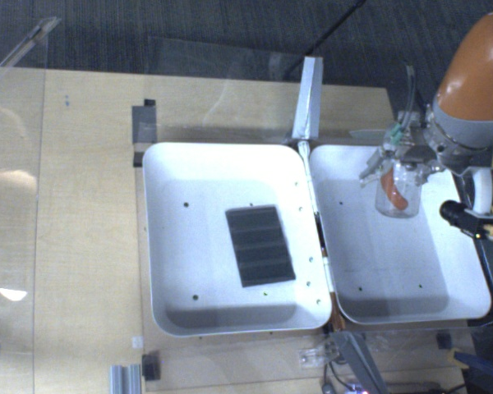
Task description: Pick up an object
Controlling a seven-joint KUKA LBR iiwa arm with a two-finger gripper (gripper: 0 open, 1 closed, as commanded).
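Under my arm's glossy orange band [476, 60] sit two bins [172, 245] of smooth, matt white plastic on a pale wood-look bench [66, 220]. A ribbed, matt dark pad [260, 245] lies in the left one

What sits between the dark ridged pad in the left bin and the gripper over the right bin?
In the camera view, between the dark ridged pad and the gripper lie bare white bin floor and the two bins' adjoining rims; no loose objects.
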